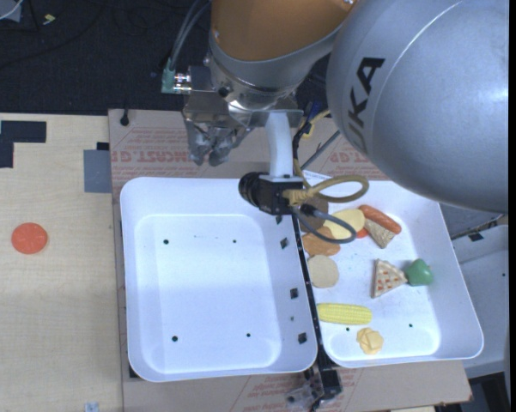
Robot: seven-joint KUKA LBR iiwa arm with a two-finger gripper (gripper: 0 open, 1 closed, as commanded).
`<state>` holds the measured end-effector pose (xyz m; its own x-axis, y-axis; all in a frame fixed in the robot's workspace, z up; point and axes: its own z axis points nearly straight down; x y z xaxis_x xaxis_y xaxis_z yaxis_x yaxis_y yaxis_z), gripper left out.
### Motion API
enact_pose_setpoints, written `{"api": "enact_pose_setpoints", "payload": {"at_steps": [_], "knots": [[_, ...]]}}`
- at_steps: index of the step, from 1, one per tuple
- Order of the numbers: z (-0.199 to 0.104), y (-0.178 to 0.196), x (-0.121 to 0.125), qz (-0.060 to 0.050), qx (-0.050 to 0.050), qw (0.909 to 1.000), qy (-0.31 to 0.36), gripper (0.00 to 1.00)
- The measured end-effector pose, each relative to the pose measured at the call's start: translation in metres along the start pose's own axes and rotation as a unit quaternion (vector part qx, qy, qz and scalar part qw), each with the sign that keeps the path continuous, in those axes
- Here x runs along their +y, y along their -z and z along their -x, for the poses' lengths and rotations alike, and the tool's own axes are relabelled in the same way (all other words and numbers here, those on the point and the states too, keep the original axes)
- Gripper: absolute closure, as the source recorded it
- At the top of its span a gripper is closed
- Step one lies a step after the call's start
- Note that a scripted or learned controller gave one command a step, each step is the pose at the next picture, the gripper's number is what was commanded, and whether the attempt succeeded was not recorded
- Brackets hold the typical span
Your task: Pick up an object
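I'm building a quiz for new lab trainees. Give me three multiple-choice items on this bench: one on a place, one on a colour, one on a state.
1. Which white bin holds the yellow plastic corn cob?
A. the left one in the camera view
B. the right one in the camera view
C. neither

2. What colour is the round disc on the wooden bench?
A. orange
B. blue
C. green

3. How does the corn cob lie?
A. standing upright
B. flat on the bin floor
C. hanging from the arm

Answers: 1 B, it lies near that bin's front edge. 2 A, the disc is plainly orange. 3 B, its whole length rests on the floor.
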<state>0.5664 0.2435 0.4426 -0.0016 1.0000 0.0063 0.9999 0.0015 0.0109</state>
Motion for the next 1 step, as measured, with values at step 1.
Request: {"api": "enact_pose_setpoints", "payload": {"at_steps": [1], "knots": [[-0.0004,0.1029,-0.0266,-0.002,-0.001,1.0000,0.000,1.00]]}}
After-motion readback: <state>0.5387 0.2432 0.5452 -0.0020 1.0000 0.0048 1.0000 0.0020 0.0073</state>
